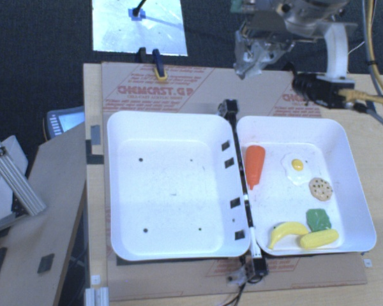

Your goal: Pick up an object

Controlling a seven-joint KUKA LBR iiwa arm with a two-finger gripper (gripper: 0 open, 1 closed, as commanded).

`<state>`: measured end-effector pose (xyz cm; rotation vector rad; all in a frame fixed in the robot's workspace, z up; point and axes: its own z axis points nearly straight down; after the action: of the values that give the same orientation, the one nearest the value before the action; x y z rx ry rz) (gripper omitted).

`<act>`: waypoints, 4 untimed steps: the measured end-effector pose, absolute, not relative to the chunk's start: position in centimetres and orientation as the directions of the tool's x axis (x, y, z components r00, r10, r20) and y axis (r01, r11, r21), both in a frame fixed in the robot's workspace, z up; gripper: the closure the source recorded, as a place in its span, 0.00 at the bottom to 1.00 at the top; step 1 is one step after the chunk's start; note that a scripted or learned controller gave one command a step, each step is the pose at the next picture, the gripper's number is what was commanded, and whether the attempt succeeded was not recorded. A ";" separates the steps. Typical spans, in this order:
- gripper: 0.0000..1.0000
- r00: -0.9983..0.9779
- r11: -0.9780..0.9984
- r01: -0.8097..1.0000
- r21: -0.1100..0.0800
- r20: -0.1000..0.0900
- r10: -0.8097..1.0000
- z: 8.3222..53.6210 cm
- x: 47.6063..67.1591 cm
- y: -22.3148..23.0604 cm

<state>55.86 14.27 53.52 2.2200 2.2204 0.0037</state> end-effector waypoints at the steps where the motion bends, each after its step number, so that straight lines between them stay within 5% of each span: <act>1: 1.00 -0.004 0.004 1.000 0.003 0.001 1.000 53.5 56.1 15.2; 4: 1.00 -0.003 0.003 1.000 0.003 0.000 1.000 53.5 56.9 15.5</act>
<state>56.90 15.48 53.53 2.2167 2.2235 0.0034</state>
